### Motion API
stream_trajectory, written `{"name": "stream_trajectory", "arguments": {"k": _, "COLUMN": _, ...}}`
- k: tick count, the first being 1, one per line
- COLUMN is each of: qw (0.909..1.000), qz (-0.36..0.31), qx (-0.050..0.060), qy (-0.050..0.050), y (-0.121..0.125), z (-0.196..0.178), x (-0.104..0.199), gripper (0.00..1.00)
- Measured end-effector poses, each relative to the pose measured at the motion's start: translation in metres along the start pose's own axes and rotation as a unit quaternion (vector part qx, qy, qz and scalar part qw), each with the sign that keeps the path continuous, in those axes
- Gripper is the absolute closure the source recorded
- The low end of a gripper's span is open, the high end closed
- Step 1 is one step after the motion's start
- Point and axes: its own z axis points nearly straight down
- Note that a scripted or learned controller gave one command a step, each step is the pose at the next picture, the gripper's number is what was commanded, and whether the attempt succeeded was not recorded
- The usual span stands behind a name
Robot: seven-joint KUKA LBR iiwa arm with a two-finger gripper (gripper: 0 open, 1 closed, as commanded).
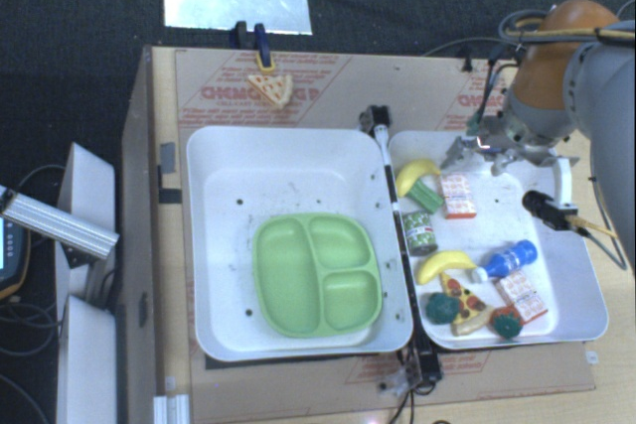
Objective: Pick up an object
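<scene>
My gripper (pixel 477 160) hangs over the far end of the right bin (pixel 586 298), its two grey fingers spread open with nothing between them. Just below it lies a red and white box (pixel 457 196). To the left of that box are a yellow banana (pixel 415 176) and a green block (pixel 427 196). Further forward in the same bin lie a small dark can (pixel 419 233), a second banana (pixel 444 263), a blue bottle (pixel 511 258), a pizza slice toy (pixel 467 305) and another red and white box (pixel 523 296).
The left bin (pixel 219 213) holds a green divided plate (pixel 318 273). A black and white part (pixel 552 199) juts over the right bin's right side. A divider wall (pixel 393 204) runs between the bins. The grey arm (pixel 586 84) comes in from the upper right.
</scene>
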Motion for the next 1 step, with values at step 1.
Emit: {"name": "stream_trajectory", "arguments": {"k": 1, "qw": 1.0, "qz": 0.002, "qx": 0.003, "qy": 0.0, "y": -0.1156, "z": 0.0353, "x": -0.0268, "gripper": 0.0}}
